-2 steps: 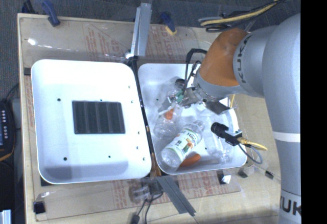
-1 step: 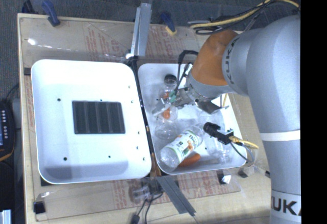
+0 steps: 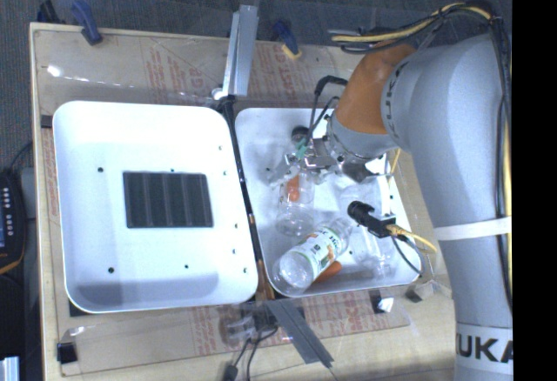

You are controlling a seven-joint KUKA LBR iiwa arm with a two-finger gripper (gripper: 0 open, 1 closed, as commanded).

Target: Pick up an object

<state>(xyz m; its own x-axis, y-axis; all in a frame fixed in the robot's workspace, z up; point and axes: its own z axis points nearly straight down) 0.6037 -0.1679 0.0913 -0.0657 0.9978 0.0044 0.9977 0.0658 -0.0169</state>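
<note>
At the right bin's (image 3: 261,197) near edge lies a clear plastic bottle (image 3: 311,258) on its side, white label with green and orange print, its base toward the near left corner. Beyond it sit a clear cup (image 3: 294,216) and a small orange piece (image 3: 294,189). Farther back, the gripper (image 3: 306,158) hangs low over the bin; whether it is parted or closed cannot be told.

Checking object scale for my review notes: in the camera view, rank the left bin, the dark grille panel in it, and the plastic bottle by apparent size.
1. Left bin, largest.
2. Dark grille panel.
3. Plastic bottle, smallest, lying in the right bin.
</note>
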